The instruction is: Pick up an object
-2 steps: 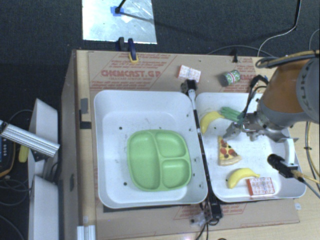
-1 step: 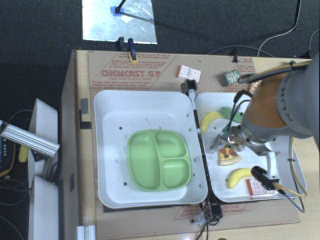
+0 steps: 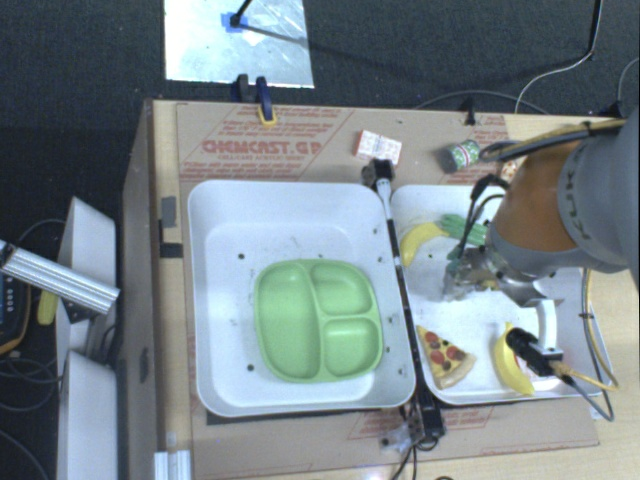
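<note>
1. The grey arm with the orange band reaches in from the right, and its end effector [image 3: 462,276] hangs low over the right shallow white plastic bin [image 3: 480,393], roughly mid-bin near the left wall.
2. Honestly can't tell whether the end effector is released or clenched; from this angle the tip is a dark blur against the bin floor, so I can't say it has anything.
3. Nearest candidate is the yellow plastic banana [image 3: 417,238] lying just up and left of the tip, near the divider between the bins. Something green [image 3: 462,225] sits just beside it, half hidden under the arm, so I can't say what it is.
4. Toward the front of that bin are a toy pizza slice with red dots [image 3: 443,356] and a second yellow banana-shaped piece [image 3: 511,364], well apart from the tip.
5. The left white bin [image 3: 220,208] holds a pale green divided plastic plate [image 3: 318,320].
6. Handling guess: the banana looks like light, stiff, smooth toy plastic, so it's probably slippery and prone to rolling. I'd pinch it across the thick middle of the curve, not the tapered ends.
7. The pizza slice lies flat, so it'd be harder to get fingers under.
</note>
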`<move>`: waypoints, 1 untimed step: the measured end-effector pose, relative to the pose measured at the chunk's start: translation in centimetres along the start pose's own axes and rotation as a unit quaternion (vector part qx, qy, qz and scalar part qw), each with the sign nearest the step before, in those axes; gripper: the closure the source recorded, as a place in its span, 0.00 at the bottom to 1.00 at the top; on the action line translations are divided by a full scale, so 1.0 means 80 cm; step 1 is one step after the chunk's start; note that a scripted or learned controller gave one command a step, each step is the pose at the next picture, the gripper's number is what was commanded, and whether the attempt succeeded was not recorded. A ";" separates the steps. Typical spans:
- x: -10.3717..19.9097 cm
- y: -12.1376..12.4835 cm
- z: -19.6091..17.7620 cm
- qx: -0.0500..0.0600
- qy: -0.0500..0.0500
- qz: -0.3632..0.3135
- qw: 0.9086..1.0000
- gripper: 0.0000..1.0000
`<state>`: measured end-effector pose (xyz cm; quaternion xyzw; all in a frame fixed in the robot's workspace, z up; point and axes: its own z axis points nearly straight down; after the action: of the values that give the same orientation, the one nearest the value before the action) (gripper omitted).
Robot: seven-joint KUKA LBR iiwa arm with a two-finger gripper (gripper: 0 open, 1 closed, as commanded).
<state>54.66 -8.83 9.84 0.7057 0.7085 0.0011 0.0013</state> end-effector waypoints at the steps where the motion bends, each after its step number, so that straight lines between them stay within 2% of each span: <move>1: -0.050 0.086 -0.055 -0.001 -0.001 0.000 1.000 1.00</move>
<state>61.53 -12.82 14.23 0.7059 0.7083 0.0011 0.0023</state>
